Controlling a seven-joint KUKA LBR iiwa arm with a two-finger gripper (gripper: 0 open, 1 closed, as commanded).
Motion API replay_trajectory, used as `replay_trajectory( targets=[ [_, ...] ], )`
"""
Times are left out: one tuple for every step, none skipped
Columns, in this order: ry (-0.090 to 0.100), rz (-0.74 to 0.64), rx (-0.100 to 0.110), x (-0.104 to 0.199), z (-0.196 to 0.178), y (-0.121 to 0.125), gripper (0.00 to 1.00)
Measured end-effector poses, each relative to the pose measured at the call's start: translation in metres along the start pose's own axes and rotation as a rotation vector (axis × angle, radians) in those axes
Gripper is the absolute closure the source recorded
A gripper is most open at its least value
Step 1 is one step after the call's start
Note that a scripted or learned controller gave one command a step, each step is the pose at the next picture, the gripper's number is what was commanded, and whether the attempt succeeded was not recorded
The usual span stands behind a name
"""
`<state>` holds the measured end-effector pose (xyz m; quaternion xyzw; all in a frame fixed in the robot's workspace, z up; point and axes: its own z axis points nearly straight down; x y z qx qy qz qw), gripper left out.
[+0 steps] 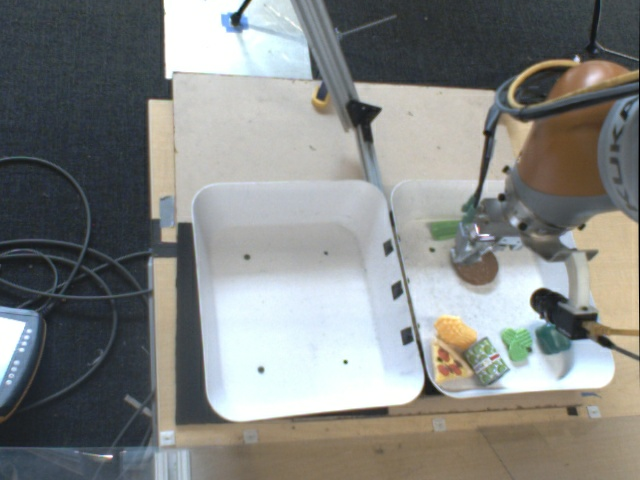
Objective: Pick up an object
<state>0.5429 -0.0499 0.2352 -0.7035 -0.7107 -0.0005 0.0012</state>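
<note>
- The claw (pixel 474 251) hangs low over the right bin (pixel 590 373), directly above a brown, disc-shaped object (pixel 479 272). It looks lined up for a straight-down grasp on that piece.
- From this slanted view I cannot tell whether the claw is released or clenched, and nothing is visibly caught in it. The brown disc appears to lie on the bin floor just beneath the tip.
- A flat green piece (pixel 444 230) lies just beside the claw, toward the bin's far-left part, apart from the disc.
- The other candidates sit bunched along the near wall, well apart from the claw: a yellow toy corn cob (pixel 455 329), a pizza-slice toy (pixel 448 361), a small green-labelled can (pixel 487 361), a bright green toy (pixel 517 343) and a dark teal piece (pixel 552 340).
- That crowding probably makes the lone disc the easier target, since nothing presses against it.
- The left bin (pixel 215 298) sits alongside on the worktop (pixel 250 128), sharing a wall with the right one.
</note>
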Motion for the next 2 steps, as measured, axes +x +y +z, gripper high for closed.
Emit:
replay_trajectory(
  targets=[
    [0.001, -0.001, 0.001, 0.059, 0.008, -0.016, 1.00],
    [0.001, -0.001, 0.001, 0.111, 0.017, -0.032, 1.00]
  ],
)
